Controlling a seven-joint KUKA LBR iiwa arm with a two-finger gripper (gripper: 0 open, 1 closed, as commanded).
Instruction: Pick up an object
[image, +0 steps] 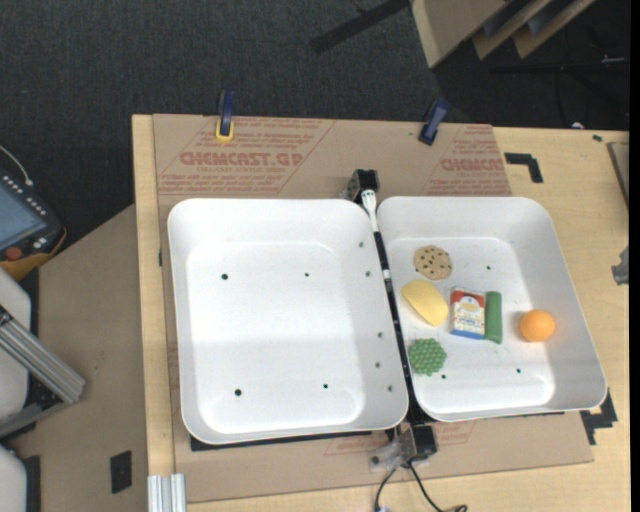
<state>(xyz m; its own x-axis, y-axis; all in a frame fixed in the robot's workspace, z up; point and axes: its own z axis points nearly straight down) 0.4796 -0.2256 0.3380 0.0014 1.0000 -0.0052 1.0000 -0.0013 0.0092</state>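
The right bin (560, 260) holds several small objects. A round brown cookie (433, 262) lies toward its back left. In front of the cookie rests a pale yellow piece (425, 302), and a bumpy green ball (427, 356) sits nearer the front. A small red and white carton with a green side (473, 314) lies at the middle, with an orange ball (537, 326) to its right.
The left bin (200, 240) sits beside the right one on a brown board (300, 150). Two clamps (225, 115) (435, 120) grip the board's far edge. A cable and connector (410, 450) lie at the front between the bins.
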